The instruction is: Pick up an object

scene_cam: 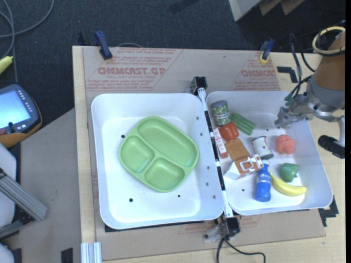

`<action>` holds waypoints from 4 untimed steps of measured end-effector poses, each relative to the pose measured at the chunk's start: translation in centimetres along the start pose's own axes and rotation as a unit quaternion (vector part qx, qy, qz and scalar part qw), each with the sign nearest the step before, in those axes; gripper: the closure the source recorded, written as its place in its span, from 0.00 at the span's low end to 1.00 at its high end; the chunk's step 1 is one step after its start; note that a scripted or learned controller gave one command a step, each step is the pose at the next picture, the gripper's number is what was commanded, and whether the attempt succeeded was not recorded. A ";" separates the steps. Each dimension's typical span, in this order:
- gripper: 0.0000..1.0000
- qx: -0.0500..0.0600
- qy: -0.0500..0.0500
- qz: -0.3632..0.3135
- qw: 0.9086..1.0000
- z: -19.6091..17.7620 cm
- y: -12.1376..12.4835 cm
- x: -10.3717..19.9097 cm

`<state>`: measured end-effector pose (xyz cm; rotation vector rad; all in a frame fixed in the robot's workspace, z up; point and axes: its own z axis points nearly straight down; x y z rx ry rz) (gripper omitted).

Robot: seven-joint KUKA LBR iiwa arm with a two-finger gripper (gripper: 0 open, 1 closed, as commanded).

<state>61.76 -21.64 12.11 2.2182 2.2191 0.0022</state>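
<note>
Banana (pixel 289 188) and blue bottle (pixel 263 184) sit at the near edge of the right bin (pixel 317 163), well below the pincer (pixel 284 117). Pincer's up by the far wall, right above the tomato (pixel 284 144); can't tell open or closed

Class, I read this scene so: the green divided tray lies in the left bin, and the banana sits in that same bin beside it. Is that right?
Not quite. The camera view shows the green divided tray in the left bin, as stated, but the banana lies in the right bin, near its front edge beside the blue bottle.
</note>
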 end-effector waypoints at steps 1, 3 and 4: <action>0.00 0.001 0.000 0.000 1.000 0.1 0.0 0.0; 1.00 -0.001 0.000 -0.001 1.000 2.4 -4.8 -0.6; 1.00 -0.003 0.001 -0.004 1.000 -6.9 -3.5 7.8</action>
